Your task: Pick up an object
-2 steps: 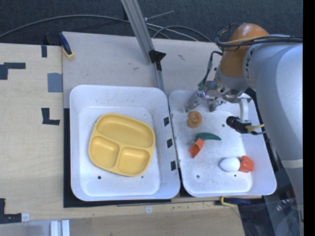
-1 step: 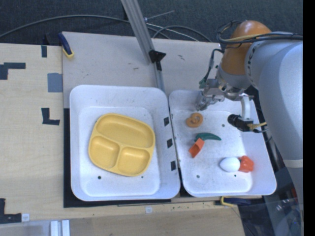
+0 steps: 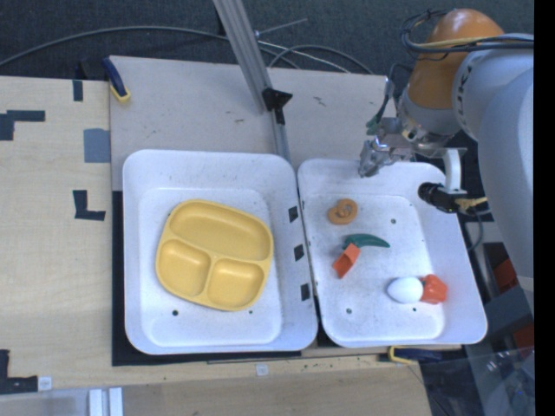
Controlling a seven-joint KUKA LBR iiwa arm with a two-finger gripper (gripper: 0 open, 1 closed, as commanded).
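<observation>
While the gripper (image 3: 375, 165) hangs over the far rim of the right bin (image 3: 451, 319), I cannot tell how its fingers are set; nothing shows between them. Judging by the task, it looks poised above the bin for a descent, with no object chosen yet. Nearest it in the bin lies a brown piece (image 3: 342, 211), then a green pod (image 3: 366, 241) touching an orange wedge (image 3: 346, 261), and at the near side a white egg (image 3: 404, 289) against an orange block (image 3: 434, 289). Left of the bin, a yellow tray (image 3: 214, 254) sits in the other bin (image 3: 139, 319) on the desk (image 3: 52, 232).
</observation>
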